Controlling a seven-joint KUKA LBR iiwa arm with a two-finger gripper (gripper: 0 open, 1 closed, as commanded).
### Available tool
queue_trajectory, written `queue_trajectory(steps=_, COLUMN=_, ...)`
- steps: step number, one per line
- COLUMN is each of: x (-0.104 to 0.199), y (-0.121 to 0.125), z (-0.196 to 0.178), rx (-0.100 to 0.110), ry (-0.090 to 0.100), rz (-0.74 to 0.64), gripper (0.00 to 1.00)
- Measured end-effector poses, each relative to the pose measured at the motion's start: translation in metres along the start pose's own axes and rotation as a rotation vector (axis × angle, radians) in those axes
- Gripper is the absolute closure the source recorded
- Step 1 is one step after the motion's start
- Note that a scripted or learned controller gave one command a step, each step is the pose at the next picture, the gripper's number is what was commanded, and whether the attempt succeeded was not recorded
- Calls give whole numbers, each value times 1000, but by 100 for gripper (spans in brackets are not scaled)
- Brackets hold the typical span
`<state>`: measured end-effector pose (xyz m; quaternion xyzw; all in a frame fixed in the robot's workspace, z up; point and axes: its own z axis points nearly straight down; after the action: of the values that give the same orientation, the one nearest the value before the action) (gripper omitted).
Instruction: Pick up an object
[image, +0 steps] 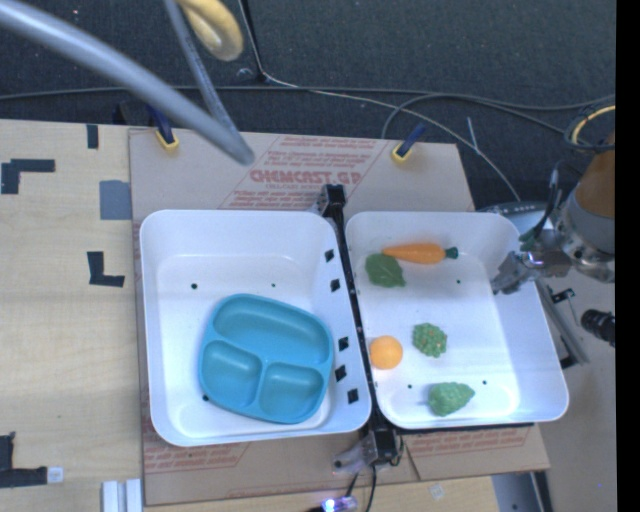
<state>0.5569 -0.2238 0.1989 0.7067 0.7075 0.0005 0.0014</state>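
At the right bin's (540, 400) right rim the gripper (512, 272) hovers with nothing between its fingers, whose spread I cannot tell, so the approach step appears in hand; the next move calls for descending over a candidate, perhaps the nearby carrot (415, 254) or broccoli (430, 340).

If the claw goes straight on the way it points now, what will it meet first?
Probably the bare white floor of the right bin; the claw points down-left there. Beyond lies the middle green piece. Depth is unclear.
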Motion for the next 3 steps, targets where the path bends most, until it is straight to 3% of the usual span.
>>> queue_trajectory(steps=1, x=3, y=9, z=-59, rx=-1, ry=0, rz=-1, gripper=100)
queue_trajectory(steps=3, x=115, y=13, z=-66, rx=3, ry=2, rz=-5, gripper=100)
